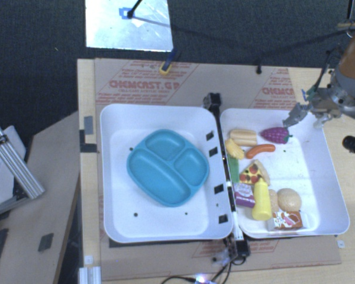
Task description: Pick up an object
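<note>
Over the right bin's (334, 185) far corner, the gripper (310, 114) hangs at the end of the grey arm (349, 70); whether its fingers are parted or closed I cannot tell. Just beside and below it lies a purple grape bunch (275, 135), apart from the gripper. Nearby in that bin rest a hot dog bun (244, 136), a sausage (260, 150), a pizza slice (254, 173) and a yellow bottle (261, 199). A blue divided plate (167, 167) sits in the left bin (115, 212).

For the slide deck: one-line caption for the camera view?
KUKA gripper hovers over the right bin of toy food near the purple grapes; left bin holds a blue divided plate.
</note>
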Tool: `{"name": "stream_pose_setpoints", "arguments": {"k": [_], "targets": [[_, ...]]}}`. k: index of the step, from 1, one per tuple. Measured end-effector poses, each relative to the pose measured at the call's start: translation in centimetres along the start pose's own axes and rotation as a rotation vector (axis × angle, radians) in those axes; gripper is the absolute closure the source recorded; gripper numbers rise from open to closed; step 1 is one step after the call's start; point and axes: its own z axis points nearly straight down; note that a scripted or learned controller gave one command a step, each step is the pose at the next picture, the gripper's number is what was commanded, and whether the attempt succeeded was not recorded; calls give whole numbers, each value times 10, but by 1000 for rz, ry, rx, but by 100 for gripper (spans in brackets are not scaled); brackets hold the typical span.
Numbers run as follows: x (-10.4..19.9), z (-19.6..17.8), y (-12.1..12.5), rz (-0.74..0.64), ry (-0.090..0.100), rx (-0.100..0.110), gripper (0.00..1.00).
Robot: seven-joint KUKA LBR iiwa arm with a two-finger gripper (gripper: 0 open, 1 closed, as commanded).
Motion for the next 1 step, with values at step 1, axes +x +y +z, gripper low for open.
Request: {"name": "stream_pose_setpoints", "arguments": {"k": [1], "targets": [[1, -8, 3, -3, -3, -13, 0]]}}
